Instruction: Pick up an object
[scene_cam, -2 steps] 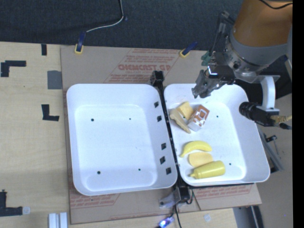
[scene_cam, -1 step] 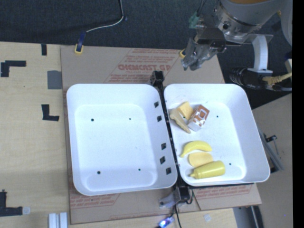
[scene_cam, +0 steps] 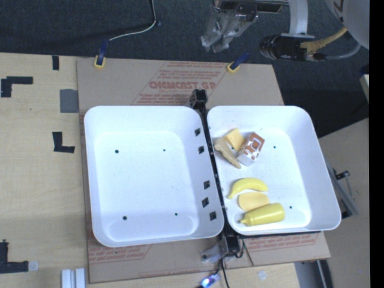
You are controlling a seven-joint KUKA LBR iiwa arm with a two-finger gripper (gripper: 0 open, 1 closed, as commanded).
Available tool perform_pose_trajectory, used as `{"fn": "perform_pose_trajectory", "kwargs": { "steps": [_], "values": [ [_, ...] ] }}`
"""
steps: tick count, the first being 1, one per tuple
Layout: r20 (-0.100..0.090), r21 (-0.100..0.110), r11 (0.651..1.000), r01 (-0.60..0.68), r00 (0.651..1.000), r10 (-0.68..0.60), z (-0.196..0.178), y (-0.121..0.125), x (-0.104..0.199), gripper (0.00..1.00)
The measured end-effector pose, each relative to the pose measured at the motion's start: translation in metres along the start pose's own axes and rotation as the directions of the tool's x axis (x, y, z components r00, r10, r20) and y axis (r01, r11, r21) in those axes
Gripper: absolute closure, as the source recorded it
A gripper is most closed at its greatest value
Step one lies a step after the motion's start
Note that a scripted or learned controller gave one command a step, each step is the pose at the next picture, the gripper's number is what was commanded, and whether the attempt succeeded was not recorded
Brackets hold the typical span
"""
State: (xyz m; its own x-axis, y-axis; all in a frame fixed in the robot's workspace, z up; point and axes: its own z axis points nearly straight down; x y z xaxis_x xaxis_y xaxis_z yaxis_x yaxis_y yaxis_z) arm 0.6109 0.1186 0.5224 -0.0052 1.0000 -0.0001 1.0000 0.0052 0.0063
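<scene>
The claw (scene_cam: 223, 35) is held high beyond the far edge - whether released or clenched cannot be told. In the right bin (scene_cam: 300, 125), a banana (scene_cam: 247, 186) and mustard bottle (scene_cam: 263, 215) are crowded together (near the inner wall) - a neighbour could be knocked, or the wall struck.

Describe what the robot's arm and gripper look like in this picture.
The arm is a smooth, rounded, pale grey casing with part of some dark lettering on it. The gripper is silvery grey metal under a dark flat plate, narrowing downward. It is too blurred for finer detail.
</scene>
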Motion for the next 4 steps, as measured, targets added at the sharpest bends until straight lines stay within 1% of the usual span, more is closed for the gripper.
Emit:
{"fn": "perform_pose_trajectory", "kwargs": {
  "steps": [1,2,3,4],
  "values": [
    [-0.001,0.005,1.000,0.001,1.000,-0.001,-0.013,-0.013,0.067,1.00],
    [0.000,0.007,1.000,-0.002,1.000,0.002,-0.012,-0.014,0.117,1.00],
    [0.001,0.007,1.000,-0.004,1.000,0.004,-0.012,-0.014,0.115,0.00],
    [0.002,0.007,1.000,-0.002,1.000,0.002,-0.022,-0.013,0.116,1.00]
  ]
}}
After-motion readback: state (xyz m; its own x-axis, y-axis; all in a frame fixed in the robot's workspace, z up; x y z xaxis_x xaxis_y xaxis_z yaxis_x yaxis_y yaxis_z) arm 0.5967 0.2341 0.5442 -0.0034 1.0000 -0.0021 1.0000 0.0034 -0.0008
